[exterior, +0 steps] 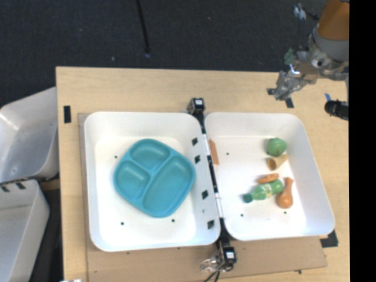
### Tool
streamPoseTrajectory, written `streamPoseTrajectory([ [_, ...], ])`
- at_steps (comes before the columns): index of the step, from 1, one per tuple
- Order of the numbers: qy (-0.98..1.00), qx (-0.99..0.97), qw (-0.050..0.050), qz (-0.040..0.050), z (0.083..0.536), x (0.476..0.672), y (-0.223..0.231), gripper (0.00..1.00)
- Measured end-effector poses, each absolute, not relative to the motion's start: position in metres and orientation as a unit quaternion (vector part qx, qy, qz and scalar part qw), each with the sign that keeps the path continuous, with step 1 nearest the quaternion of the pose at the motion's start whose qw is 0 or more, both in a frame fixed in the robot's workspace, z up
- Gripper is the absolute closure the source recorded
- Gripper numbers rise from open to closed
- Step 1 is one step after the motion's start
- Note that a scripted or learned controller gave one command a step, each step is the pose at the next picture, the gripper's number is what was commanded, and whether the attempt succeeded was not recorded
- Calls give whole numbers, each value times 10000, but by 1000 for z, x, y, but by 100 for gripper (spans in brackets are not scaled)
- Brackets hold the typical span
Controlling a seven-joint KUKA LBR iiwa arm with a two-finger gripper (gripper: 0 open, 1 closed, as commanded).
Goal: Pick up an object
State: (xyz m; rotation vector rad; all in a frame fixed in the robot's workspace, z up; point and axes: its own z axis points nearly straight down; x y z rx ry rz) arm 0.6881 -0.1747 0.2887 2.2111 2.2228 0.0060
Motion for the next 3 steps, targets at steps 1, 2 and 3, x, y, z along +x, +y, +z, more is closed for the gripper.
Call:
streamPoseTrajectory([
  [1,7086,7056,4,-2,287,671,-126,100],
  [2,7085,7057,2,-5,269,665,-78,100],
  [3,7091,7051,-2,-1,255,663,-22,100],
])
